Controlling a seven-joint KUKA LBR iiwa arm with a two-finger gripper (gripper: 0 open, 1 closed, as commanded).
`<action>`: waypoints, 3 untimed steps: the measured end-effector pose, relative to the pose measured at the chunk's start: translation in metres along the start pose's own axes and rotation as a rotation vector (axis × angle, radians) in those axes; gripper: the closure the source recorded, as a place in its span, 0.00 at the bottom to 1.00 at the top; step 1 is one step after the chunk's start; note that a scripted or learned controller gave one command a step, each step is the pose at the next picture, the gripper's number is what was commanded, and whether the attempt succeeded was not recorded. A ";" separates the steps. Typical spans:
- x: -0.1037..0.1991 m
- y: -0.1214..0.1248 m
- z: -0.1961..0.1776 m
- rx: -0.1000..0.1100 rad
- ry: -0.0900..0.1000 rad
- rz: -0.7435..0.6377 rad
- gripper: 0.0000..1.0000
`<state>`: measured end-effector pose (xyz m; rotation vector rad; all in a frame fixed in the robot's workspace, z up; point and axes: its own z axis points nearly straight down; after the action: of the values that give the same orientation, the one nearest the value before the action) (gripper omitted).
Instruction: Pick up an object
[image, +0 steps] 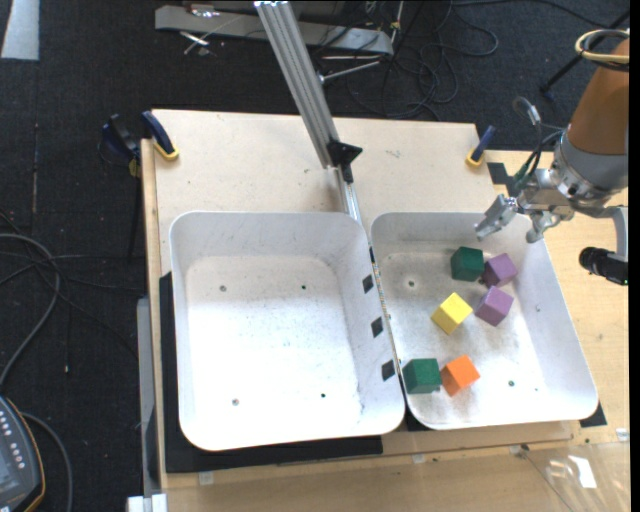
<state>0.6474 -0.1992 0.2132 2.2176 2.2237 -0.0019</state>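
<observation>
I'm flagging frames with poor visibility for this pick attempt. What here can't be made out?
- Arm: cut off by the right and top edges of the camera view; just the wrist end shows.
- Purple block beside the green block: whether they touch is too small to tell.
- Bench: its front edge is hidden under the two white bins.
- Clamps at the bench's back corners: too small to make out how they hold.

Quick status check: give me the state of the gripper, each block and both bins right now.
Gripper: open, holding nothing, above the right bin's far rim.
Green blocks: loose in the right bin.
Purple blocks: loose, right bin.
Yellow block: loose, right bin.
Orange block: beside the near green block.
Left bin: holds no blocks.
</observation>
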 end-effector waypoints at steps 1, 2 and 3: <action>-0.005 0.016 0.098 -0.009 -0.002 0.001 0.00; 0.002 -0.014 0.115 -0.007 -0.002 0.003 0.00; 0.002 -0.013 0.105 -0.007 -0.003 0.004 1.00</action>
<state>0.6342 -0.1978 0.1082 2.2175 2.2142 0.0031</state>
